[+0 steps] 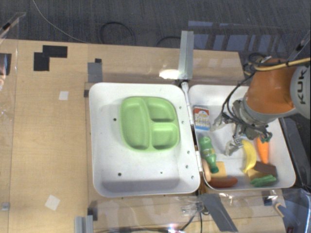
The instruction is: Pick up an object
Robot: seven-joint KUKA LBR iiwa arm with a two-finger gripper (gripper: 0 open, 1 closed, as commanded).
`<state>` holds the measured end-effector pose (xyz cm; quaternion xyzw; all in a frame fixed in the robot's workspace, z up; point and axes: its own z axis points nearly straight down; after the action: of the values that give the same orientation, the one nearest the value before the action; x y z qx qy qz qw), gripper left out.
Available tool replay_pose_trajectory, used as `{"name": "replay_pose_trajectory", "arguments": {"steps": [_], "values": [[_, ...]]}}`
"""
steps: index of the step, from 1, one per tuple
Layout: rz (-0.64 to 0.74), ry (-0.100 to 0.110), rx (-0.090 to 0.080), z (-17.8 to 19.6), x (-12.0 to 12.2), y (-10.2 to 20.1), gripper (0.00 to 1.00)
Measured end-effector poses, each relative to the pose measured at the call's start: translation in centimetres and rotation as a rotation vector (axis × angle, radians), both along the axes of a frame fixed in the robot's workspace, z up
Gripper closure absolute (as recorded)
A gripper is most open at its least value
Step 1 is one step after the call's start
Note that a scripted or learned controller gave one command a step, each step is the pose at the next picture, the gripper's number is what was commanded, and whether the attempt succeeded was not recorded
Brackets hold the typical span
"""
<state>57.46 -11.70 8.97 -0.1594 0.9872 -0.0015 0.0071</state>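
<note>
Yellow plastic banana (249, 155), smooth and curved, lies in the right white bin (290, 176), between a green toy bottle (208, 151) and an orange carrot (263, 150). Metal two-finger gripper (233, 144) hangs just left of it with fingers spread, gripping nothing. Left bin (104, 178) has a glossy green divided plate (148, 123).

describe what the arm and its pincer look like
The arm has a grey body marked with a dark letter, above a broad, rounded orange band and a grey wrist ring. Thin black cables loop around the wrist. The pincer is small, metallic and silver-grey, with dark fittings.
</note>
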Motion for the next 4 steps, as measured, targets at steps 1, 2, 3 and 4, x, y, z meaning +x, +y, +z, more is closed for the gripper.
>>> {"name": "replay_pose_trajectory", "arguments": {"steps": [1,2,3,4], "values": [[0.125,0.001,-0.002,0.0,-1.8,-2.7,0.0],[0.045,0.0,-0.002,0.0,-2.0,-2.7,0.0],[0.003,-0.002,-0.002,0.1,-5.1,-2.1,0.0],[0.009,-0.016,-0.004,1.5,-4.6,-2.0,1.0]]}}
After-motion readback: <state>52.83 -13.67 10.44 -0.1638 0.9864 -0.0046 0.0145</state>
